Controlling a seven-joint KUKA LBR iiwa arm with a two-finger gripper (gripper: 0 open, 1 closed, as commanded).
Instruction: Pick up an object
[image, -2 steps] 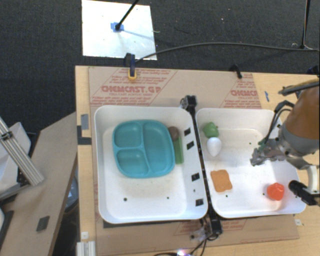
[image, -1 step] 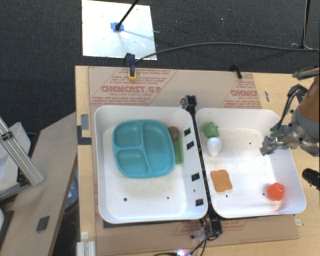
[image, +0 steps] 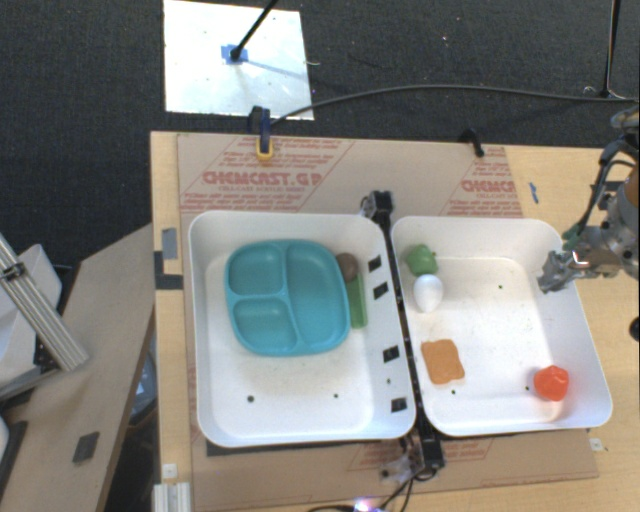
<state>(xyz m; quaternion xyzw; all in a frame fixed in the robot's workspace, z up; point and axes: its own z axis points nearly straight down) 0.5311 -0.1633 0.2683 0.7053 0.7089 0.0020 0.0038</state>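
Observation:
The right bin (image: 520, 240) holds a green object (image: 421, 260) at its far left corner, a white egg-shaped object (image: 428, 293) just in front of it, an orange slab like toast (image: 442, 361) near the divider, and a red-orange object (image: 551, 382) at the near right. My gripper (image: 560, 270) hangs at the bin's right rim, well apart from all of them. Nothing shows between its fingers.
The left bin (image: 215, 330) holds a teal divided plate (image: 285, 297), with a green strip (image: 357, 300) and a brown object (image: 347, 266) at its right side. A black clip strip (image: 385, 290) joins the two bins. Cables cross the bench's far edge.

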